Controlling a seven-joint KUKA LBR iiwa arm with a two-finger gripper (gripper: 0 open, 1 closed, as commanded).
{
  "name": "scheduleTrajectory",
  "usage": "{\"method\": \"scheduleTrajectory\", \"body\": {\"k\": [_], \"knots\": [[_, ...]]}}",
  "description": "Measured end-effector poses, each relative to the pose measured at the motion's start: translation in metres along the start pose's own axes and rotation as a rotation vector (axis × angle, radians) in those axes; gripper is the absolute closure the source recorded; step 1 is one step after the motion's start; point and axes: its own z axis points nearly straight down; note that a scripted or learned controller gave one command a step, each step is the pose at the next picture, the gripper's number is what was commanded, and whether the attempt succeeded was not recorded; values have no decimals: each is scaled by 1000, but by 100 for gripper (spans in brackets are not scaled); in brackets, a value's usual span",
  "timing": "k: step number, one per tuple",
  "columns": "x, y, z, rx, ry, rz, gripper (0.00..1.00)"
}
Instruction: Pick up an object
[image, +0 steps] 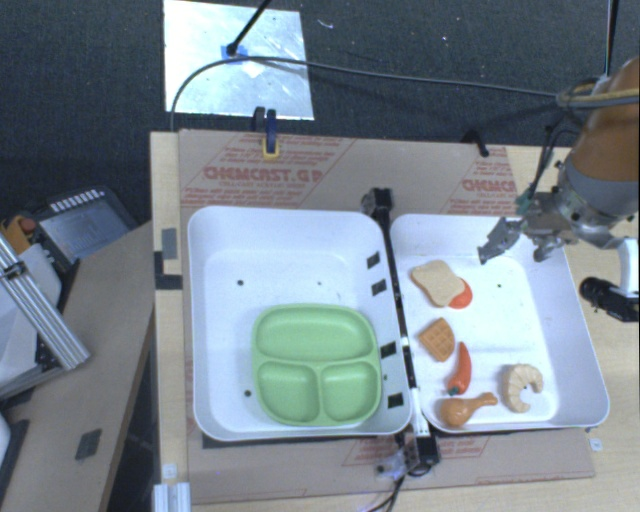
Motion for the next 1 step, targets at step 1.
{"method": "scheduleTrajectory", "body": {"k": [1], "knots": [[0,2,-7,-12,-2,-2,0]]}}
